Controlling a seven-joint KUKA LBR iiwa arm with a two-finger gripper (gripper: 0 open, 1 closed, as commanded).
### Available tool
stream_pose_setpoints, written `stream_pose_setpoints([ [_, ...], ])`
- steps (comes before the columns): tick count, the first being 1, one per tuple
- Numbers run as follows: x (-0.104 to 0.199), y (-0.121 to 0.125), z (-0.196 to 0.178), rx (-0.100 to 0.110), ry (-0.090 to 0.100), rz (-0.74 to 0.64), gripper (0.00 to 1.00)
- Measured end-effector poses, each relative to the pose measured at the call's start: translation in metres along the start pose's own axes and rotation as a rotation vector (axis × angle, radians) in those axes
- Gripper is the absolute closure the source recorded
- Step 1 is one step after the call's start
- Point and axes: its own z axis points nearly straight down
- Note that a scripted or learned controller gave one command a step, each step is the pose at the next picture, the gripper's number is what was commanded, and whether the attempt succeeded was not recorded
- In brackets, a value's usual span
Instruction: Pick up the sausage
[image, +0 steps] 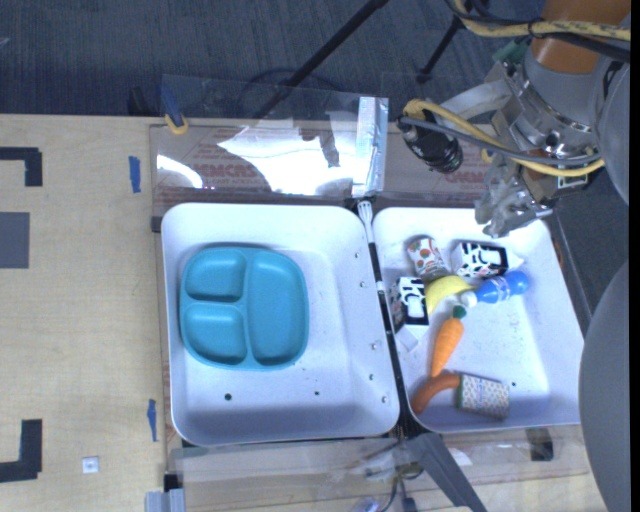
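I'm at the approach: my gripper (507, 212), how far open I cannot tell, must descend to the curved orange-brown sausage (432, 391) well below it.

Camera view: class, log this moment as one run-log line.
gripper: above right bin's far edge | sausage: lying near front wall, beside carrot, not held | left bin: blue plate

A blue divided plate (243, 306) lies in the left bin (330, 390). The right bin (540, 370) holds a carrot (446, 343), banana (447, 290), and can (426, 255).
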Motion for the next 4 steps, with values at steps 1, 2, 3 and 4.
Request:
stream_pose_setpoints([
  [1,0.0,0.0,0.0,0.0,-0.001,0.0,0.0],
  [2,-0.04,-0.061,0.19,0.011,-0.006,-0.004,0.0],
  [3,-0.039,-0.061,0.183,0.008,-0.013,-0.006,1.0],
  [4,-0.04,-0.063,0.257,0.013,-0.004,-0.525,1.0],
])
